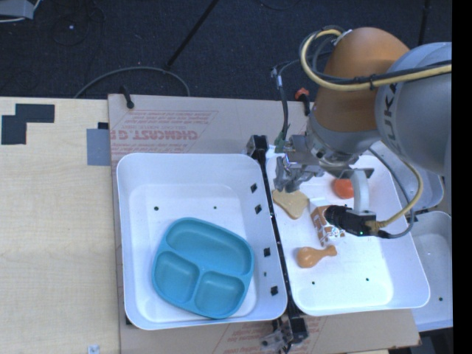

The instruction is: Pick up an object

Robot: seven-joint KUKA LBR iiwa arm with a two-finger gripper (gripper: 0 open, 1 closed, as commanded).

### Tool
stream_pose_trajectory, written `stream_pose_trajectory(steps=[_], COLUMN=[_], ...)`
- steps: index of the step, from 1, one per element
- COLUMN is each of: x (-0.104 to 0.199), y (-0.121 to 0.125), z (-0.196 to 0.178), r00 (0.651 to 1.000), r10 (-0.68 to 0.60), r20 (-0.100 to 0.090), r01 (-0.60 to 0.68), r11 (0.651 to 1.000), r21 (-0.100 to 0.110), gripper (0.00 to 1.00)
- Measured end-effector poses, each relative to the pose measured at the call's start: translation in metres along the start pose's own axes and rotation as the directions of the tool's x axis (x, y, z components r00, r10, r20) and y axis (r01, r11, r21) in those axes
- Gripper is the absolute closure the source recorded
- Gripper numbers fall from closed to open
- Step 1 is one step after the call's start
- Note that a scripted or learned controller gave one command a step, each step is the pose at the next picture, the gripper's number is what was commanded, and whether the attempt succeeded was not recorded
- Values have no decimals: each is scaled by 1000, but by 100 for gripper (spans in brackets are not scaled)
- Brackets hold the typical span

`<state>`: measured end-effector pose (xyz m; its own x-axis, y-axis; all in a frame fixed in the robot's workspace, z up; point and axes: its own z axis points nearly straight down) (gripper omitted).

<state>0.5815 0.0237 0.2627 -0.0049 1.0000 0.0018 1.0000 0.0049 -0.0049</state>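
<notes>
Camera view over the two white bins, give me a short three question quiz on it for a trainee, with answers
1. True or false: the blue divided tray lies in the left bin.
2. Which item lies closest to the gripper? A) tan wedge B) orange drumstick-shaped toy C) orange-red round item
3. Fill in: the arm reaches over the ___ bin.

Key: 1 true; 2 A; 3 right.

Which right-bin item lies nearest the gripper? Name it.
The tan slice, directly below the gripper. The orange piece, brown packet and drumstick-shaped toy lie farther off.
</notes>
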Motion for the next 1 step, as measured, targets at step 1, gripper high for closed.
stream_pose_trajectory(steps=[1], x=[52], y=[-4], z=[2], r00=[1000], r10=[0], r20=[0], r01=[0], r11=[1000], r21=[0], gripper=[100])
